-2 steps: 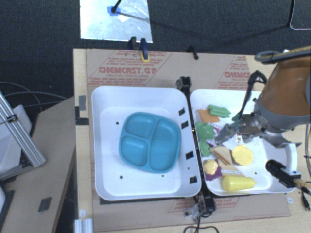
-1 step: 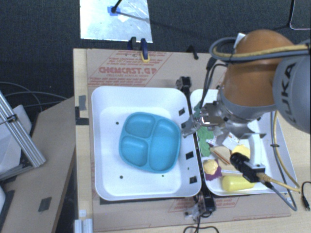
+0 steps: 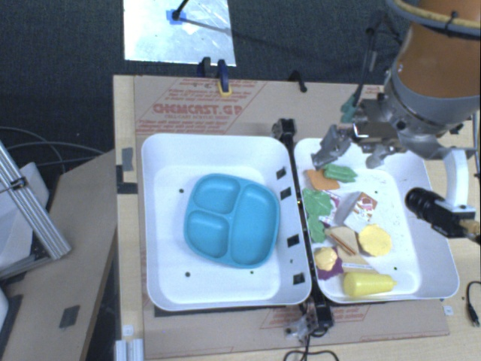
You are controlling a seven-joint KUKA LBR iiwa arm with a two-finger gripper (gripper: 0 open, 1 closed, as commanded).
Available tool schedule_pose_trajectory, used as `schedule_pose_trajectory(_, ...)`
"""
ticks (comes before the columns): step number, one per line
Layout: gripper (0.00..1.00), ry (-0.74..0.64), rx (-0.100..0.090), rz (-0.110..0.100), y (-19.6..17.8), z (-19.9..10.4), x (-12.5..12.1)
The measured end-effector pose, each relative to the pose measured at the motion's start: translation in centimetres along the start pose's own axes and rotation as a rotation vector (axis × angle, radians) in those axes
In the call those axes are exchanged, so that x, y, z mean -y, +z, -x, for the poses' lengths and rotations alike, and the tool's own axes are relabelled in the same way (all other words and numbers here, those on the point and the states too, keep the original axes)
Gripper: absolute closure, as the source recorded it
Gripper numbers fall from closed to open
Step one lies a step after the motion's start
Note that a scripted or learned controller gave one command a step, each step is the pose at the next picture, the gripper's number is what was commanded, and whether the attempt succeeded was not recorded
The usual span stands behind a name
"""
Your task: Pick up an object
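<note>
The right bin (image 3: pixel 432 273) holds a heap of toy food: an orange slice (image 3: pixel 323 180), a green leaf (image 3: pixel 342 173), green pieces (image 3: pixel 316 202), a white and red packet (image 3: pixel 364 205), a bread wedge (image 3: pixel 344 239), a round yellow disc (image 3: pixel 374 241), a small yellow lump (image 3: pixel 325 259) and a long yellow piece (image 3: pixel 367 283). My gripper (image 3: pixel 352 155) hangs over the far end of this bin, just above the leaf and the orange slice. Its two fingers (image 3: pixel 328 150) stand apart, open, with nothing between them.
In the left bin (image 3: pixel 161 277) lies a blue divided plate (image 3: pixel 231 218). A black ridge with clips (image 3: pixel 293 201) separates the bins. A black cylindrical part (image 3: pixel 432 209) juts over the right bin's right side. The grey and orange arm (image 3: pixel 436 43) looms at the upper right.
</note>
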State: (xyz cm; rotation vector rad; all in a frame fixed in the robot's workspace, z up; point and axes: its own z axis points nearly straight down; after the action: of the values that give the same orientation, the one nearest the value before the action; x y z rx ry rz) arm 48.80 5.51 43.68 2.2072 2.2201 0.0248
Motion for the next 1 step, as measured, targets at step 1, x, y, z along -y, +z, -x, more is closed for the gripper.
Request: schedule_pose_trajectory(1,0.00,0.004,0.005,-0.034,18.31,-1.70,0.74)
